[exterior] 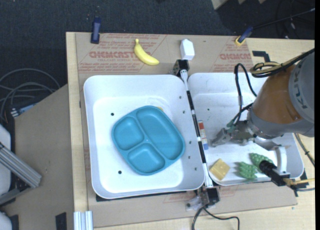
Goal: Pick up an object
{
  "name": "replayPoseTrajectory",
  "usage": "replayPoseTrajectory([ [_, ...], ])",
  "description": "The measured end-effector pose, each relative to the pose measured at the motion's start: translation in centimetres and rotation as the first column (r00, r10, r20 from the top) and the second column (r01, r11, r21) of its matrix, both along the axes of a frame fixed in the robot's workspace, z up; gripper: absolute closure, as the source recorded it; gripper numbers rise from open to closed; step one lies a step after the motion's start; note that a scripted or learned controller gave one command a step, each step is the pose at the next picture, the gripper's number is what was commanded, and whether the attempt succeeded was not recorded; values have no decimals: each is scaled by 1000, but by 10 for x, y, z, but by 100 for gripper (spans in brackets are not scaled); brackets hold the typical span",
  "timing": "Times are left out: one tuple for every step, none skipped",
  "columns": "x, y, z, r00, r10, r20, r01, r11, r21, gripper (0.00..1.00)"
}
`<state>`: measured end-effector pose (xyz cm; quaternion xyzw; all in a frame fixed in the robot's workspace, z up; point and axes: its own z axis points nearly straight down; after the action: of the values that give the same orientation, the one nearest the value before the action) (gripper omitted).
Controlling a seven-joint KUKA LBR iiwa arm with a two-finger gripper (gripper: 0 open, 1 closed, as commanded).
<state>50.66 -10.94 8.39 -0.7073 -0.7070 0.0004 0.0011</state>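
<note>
Overhead view of the bench (80, 139), which is covered with printed brown board and bears two shallow white bins.

**Far left:** a small blue clip (95, 29) stands at the back corner of the board.

**Left bin** (100, 99): a blue three-compartment plate (147, 139) lies flat at the middle of the floor, clear of all four walls.

**Behind the left bin:** a yellow banana (144, 54) lies on the board outside the bin, near its back rim. To its right, a small white block (187, 49) sits at the head of the seam where the two bins meet.

**Right bin** (215, 94): the gripper (220, 138) is low over the floor at mid-depth, pointing left toward the shared wall. Whether it is open or closed cannot be told from this angle, and nothing is seen held in it.

**Objects available for picking:** these lie in the front part of the right bin.
- A yellow block (219, 169) lies near the front left corner, just in front of the gripper and apart from it.
- A green knobbly toy (247, 170) lies just right of the block, under the wrist.

**Arm:** the grey and orange arm (280, 104) enters from the right and covers much of the right half of this bin.

**Back right:** a blue-and-yellow clip (243, 36) sits at the rear edge of the board.
</note>
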Motion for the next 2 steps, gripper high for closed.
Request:
replayPoseTrajectory([
  [57, -64, 1, 1000, -1, 3, 1, 1000, -2, 0],
  [-28, -108, 50, 1000, -1, 1, 1, 1000, -2, 0],
])
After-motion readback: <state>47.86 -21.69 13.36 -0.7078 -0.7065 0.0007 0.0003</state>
